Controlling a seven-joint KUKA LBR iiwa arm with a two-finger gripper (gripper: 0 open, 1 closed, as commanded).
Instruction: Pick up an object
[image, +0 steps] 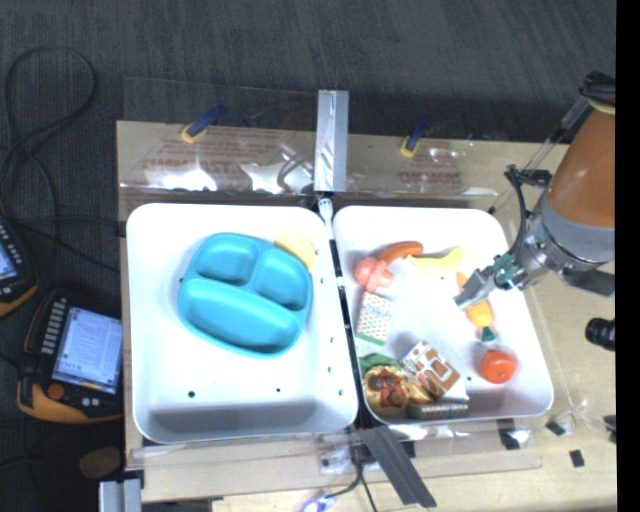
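Observation:
The arm comes in from the right, and its gripper (474, 290) hangs over the right side of the right bin (520, 400). Just below the tip lies a small yellow and orange toy (483, 317); whether the gripper touches it I cannot tell. An orange tomato-like toy (497, 366) sits near the bin's front right corner. A yellow banana (437, 262), an orange sausage (402, 250) and a pink toy (372, 273) lie at the back. A checkered packet (374, 318), a brown snack box (432, 368) and a pizza-like toy (386, 385) lie at the front left.
The left bin (160, 400) holds a blue divided plate (246, 291) and a yellow piece (296, 246) at its back right corner. A ridge (340, 300) divides the two bins. A handheld pendant (70, 350) lies left of the bench.

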